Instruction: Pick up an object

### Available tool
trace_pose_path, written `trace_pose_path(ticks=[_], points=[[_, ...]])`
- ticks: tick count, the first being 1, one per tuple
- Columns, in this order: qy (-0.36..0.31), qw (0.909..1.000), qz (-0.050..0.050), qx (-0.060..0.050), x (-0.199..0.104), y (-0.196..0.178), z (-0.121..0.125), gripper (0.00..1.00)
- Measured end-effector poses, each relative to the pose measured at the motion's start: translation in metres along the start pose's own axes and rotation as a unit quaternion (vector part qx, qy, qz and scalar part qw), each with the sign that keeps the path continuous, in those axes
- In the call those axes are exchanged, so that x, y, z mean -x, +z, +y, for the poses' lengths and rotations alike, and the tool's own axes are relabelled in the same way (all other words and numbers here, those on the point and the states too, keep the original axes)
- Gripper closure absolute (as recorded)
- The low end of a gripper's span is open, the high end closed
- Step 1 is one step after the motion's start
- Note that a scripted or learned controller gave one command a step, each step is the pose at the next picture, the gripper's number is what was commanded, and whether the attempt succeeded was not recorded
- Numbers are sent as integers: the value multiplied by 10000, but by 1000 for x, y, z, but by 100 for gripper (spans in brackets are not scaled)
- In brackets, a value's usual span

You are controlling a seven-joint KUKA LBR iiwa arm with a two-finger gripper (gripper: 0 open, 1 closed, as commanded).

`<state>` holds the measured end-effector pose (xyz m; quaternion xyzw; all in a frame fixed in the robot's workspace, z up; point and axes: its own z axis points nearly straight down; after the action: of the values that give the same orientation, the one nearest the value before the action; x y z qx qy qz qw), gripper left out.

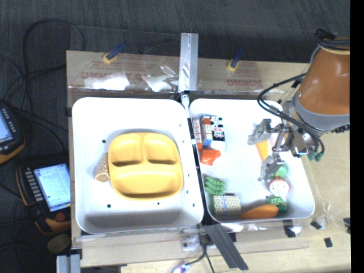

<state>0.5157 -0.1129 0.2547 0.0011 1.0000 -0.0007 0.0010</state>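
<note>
My gripper [266,150] hangs over the right bin [242,110] with its fingers spread open. One finger [259,132] is toward the back and the other finger [272,168] toward the front. A small yellow-orange piece [261,148] lies on the bin floor in the gap between them; I cannot tell whether either finger touches it. Just in front of the near finger sits a red-and-white round toy [278,187].
The right bin also holds a printed box [213,128], a red-orange toy [209,155], a green toy [214,184], a small can [226,203] and a carrot [259,211]. In the left bin [85,209] lie a yellow divided plate [145,164] and a tan cone [102,168].
</note>
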Motion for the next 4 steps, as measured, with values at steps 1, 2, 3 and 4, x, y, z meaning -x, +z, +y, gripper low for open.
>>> trace_pose_path(ticks=[1,2,3,4], points=[[-746,9972,10,1,34,120,-26,0],[-432,9991,-22,2,-6,160,-56,0],[-765,9970,-62,-22,71,165,-46,0],[-273,9996,-36,-5,-9,164,-110,0]])
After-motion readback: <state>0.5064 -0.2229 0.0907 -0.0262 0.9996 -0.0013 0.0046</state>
